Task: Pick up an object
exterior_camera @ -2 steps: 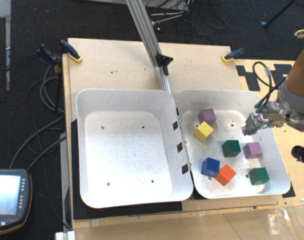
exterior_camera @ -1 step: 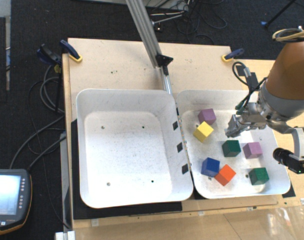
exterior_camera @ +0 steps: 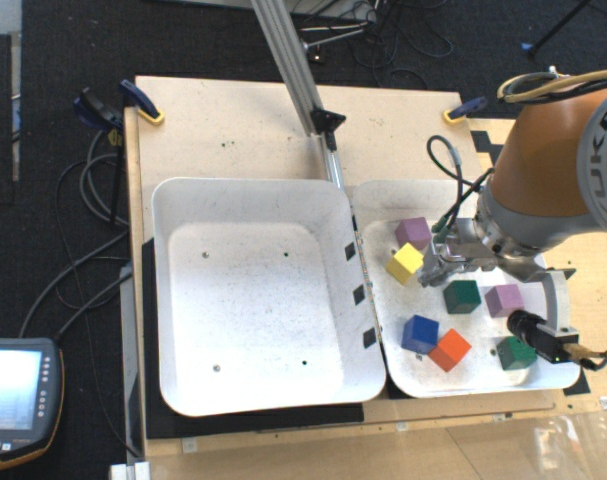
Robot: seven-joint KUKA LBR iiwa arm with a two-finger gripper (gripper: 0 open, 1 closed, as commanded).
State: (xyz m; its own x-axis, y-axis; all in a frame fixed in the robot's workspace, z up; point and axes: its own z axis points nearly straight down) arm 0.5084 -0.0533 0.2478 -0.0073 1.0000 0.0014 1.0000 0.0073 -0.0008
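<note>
The right bin [exterior_camera: 383, 203] holds several small blocks. A purple block [exterior_camera: 413, 231] and a yellow block [exterior_camera: 406, 261] lie at its upper left. A dark green block [exterior_camera: 463, 295] and a light purple block [exterior_camera: 504, 299] sit in the middle. A blue block [exterior_camera: 420, 333], an orange block [exterior_camera: 450, 349] and a green block [exterior_camera: 516, 353] lie along the near side. My gripper [exterior_camera: 436, 270] hangs low in this bin, just right of the yellow block and above the dark green one. The arm's wrist hides part of the bin's right side.
The left bin [exterior_camera: 173, 268] stands beside the right one, their rims meeting in the middle. A slanted metal pole [exterior_camera: 288, 53] crosses the back of the bench. Clamps sit at the bench's far corners. A black part [exterior_camera: 538, 333] on the arm overhangs the right bin's near right corner.
</note>
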